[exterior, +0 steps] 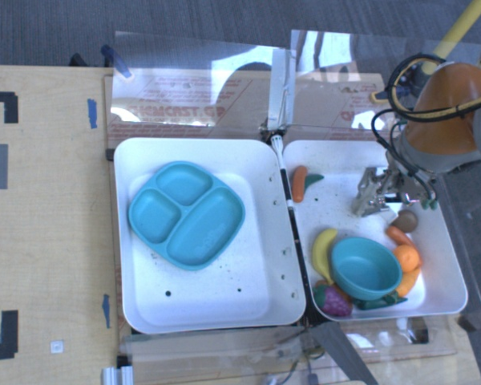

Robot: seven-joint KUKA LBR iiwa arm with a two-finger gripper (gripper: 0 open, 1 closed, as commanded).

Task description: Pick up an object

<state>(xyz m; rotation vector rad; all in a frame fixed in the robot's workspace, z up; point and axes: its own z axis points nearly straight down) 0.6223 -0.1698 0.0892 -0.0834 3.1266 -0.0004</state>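
End effector (pixel 374 192) hangs low in the right bin (pixel 453 291), grip unreadable, toys clustered beside the bowl (pixel 365 266) for picking

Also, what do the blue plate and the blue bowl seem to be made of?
Plate: probably molded plastic, matte, with even color, three compartments and soft rounded edges. Bowl: likely the same plastic, with a smooth wall and a faint sheen at the rim.
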